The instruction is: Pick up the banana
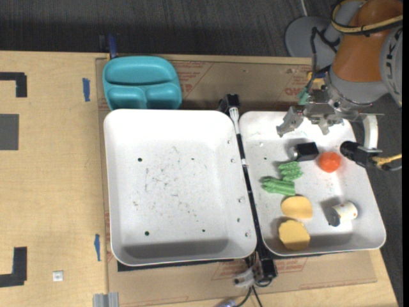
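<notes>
a matte yellow wedge [294, 233] sits at the right bin's [364, 235] 6 o'clock rim, touching a rounder, smooth yellow lump [297, 207], perhaps the banana, just above. the metal end effector [313, 121] hovers at 12 o'clock; its grip is too cluttered to tell.

I see a pale wooden bench [51, 190] with black tape marks [14, 85], and dark grey carpet [160, 15] beyond it.
</notes>
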`<state>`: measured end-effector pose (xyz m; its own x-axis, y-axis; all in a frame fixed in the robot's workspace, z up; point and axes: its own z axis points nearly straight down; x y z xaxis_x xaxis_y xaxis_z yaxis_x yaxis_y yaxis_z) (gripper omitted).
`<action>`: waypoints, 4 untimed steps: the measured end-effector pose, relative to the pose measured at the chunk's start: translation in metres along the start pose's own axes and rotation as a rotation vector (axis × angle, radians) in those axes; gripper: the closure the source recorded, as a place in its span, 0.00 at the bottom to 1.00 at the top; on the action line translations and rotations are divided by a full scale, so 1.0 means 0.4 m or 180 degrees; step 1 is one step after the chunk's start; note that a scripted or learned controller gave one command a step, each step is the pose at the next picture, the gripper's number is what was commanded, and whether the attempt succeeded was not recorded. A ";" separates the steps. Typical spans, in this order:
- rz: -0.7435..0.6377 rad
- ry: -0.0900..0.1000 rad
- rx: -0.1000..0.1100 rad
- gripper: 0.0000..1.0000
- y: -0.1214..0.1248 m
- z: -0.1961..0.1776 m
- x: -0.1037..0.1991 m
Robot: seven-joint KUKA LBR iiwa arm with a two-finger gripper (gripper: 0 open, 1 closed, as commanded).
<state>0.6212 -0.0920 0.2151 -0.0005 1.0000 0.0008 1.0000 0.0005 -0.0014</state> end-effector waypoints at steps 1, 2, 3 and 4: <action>-0.0366 -0.0006 -0.0010 0.00 -0.168 0.284 -0.068; -0.0205 0.0003 0.0001 0.00 -0.356 0.326 -0.007; -0.0203 0.0002 -0.0018 1.00 -0.351 0.299 -0.005; -0.0200 -0.0001 -0.0027 1.00 -0.349 0.275 -0.005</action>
<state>0.4813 -0.0941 0.1054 -0.0632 0.9980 0.0003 0.9980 0.0632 0.0071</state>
